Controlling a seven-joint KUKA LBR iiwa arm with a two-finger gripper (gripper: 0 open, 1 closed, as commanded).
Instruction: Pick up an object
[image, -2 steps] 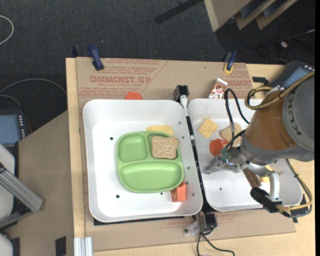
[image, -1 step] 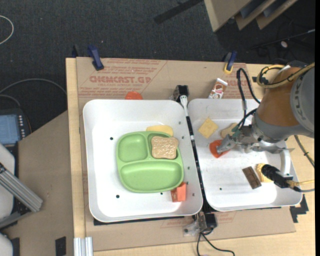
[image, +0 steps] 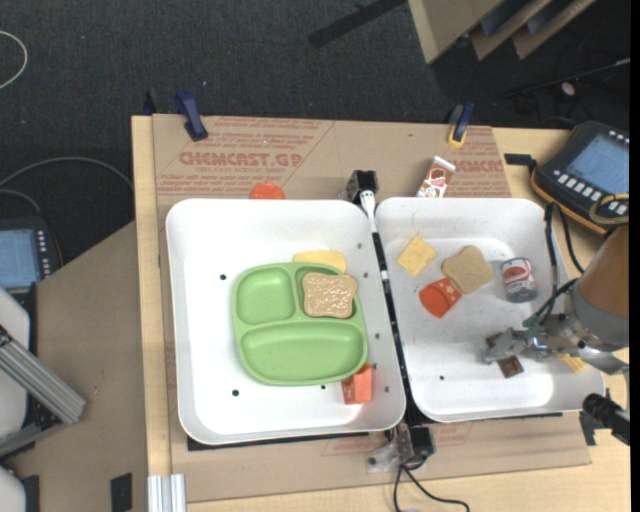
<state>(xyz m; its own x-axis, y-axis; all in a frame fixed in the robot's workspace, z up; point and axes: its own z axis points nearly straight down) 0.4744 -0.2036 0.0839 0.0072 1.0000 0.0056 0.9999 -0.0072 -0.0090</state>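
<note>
The right bin (image: 450, 380) holds a yellow square slice (image: 416, 255), a brown bread slice (image: 467, 269), a red piece (image: 439, 297) and a small can (image: 517, 278) lying on its side. My gripper (image: 503, 352) is low over this bin's front right part, below the can and apart from it. A small brown bit (image: 511, 367) lies right by the gripper's tip. Whether anything is held there is too small to tell. The left bin (image: 190, 300) carries a green divided plate (image: 290, 350) with a speckled cracker (image: 329, 294) in its upper right compartment.
A yellow piece (image: 320, 261) lies behind the plate and an orange block (image: 358, 385) at its front right corner. Outside the bins sit a small carton (image: 436, 178), an orange disc (image: 266, 191), two blue clamps (image: 190, 115) and a handheld pendant (image: 590, 170).
</note>
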